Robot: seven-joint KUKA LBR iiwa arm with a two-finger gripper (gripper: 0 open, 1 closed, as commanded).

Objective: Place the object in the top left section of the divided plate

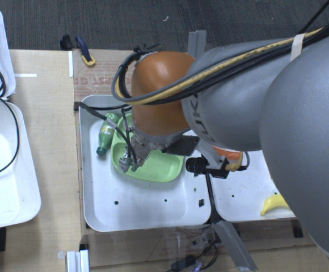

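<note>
The hand (129, 162) is seen low over the left part of the green divided plate (161, 169), which lies in the white bin (136, 208) whose far-left corner is nearest the green bottle (106, 134). The bottle lies on its side, just beside the plate's left rim and toward the bin's far-left corner; touching or merely adjacent cannot be told. Whether the hand is wide, narrow or holding anything cannot be told (tips are small and blurred against the plate). A yellow banana (276, 204) lies near the front edge of the other bin, well apart.

Which object is meant is not certain; the bottle is taken as the likely one, and it is judged not yet placed.

Risks from here:
- Plate nudged or dragged across the bin floor if the hand descends onto its rim.
- Bottle rolled away on contact, being round and on its side.
- Most of the plate is hidden by the wrist, so section boundaries cannot be confirmed and a wrong-compartment drop is possible.
- Loose cables near the wrist could snag.
</note>
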